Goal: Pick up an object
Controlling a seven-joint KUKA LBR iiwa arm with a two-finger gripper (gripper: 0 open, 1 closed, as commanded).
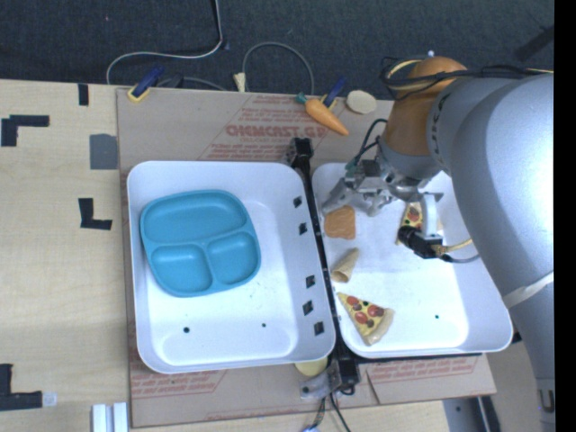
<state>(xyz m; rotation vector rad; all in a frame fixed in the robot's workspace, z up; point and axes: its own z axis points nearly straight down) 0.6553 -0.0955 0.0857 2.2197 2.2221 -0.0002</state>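
- White plastic bin (486, 336) on the right is where the action is; the pizza slice (365, 316) sits well below the claw, lots of bare floor around it.
- Small cone-ish piece (345, 264) is a bit closer, just below-left of the claw.
- Claw (360, 196) hangs right over the tan bread-like piece (339, 222), touching or nearly. Honestly can't tell if it's open or closed.
- That piece hugs the divider wall, so tight room on that side.
- Blue plate (200, 241) is far left in the other bin; carrot (325, 116) lies outside, up past the claw.
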